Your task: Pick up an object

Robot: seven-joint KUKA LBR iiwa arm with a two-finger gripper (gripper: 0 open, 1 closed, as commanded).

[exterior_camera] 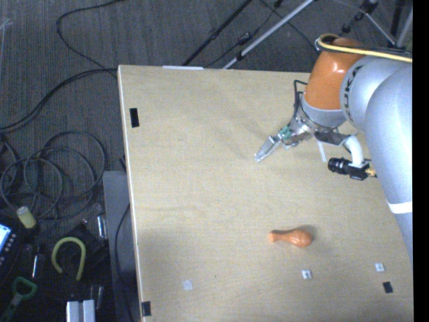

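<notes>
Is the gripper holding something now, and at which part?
Nothing is held. The gripper is above bare board, apart from the orange object lying nearer the camera.

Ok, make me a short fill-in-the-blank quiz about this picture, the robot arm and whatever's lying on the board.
1. The small object lying on the board is ____ in colour.
2. The gripper is ____ the object in the picture, apart from it.
3. The arm enters from the ____ side of the picture.
4. The band above the wrist is ____.

Missing words: orange; above; right; orange
</notes>
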